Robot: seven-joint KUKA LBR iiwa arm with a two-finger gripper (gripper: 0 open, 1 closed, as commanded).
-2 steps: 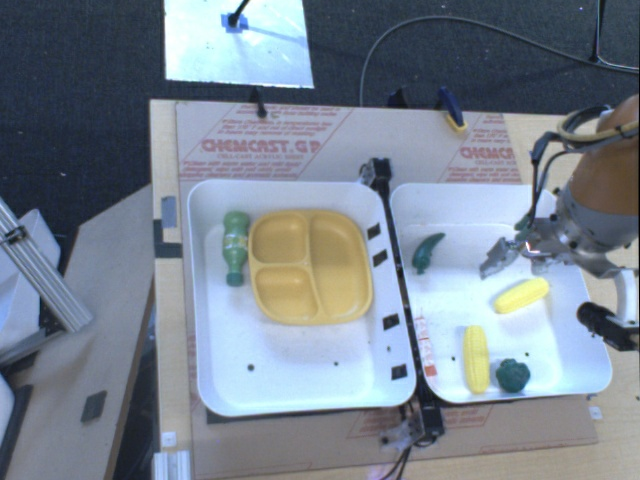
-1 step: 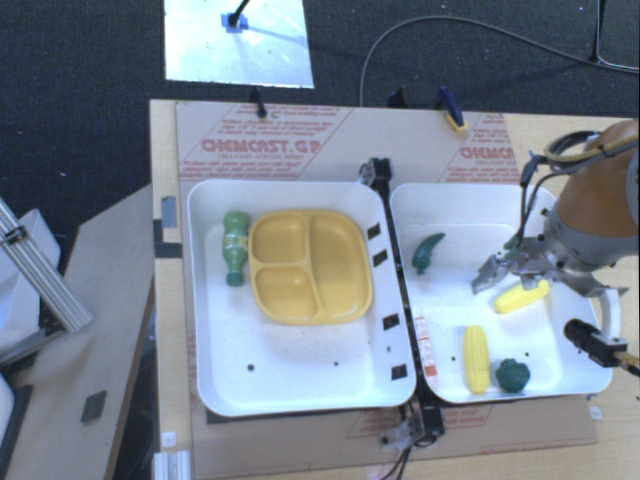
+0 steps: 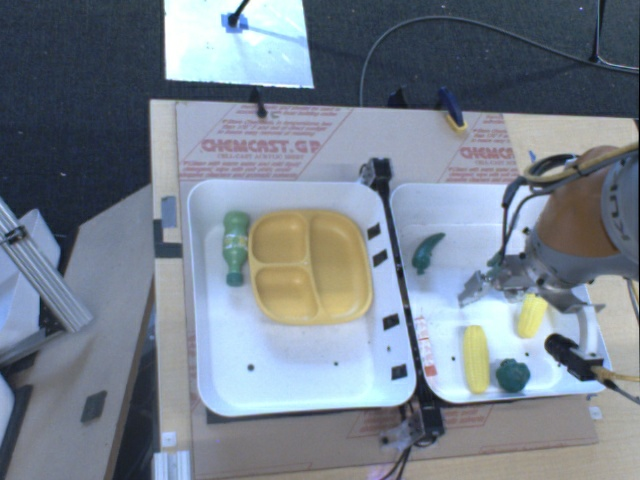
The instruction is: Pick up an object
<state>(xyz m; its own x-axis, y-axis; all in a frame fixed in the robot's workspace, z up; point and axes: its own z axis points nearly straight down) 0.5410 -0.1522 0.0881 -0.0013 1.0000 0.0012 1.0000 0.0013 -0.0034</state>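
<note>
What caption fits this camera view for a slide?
Arm over right bin with two corn cobs, pepper; left bin holds yellow tray, green bottle.

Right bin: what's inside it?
In the right bin: a green pepper, two corn cobs and a dark green lump. The arm covers its far right part.
</note>
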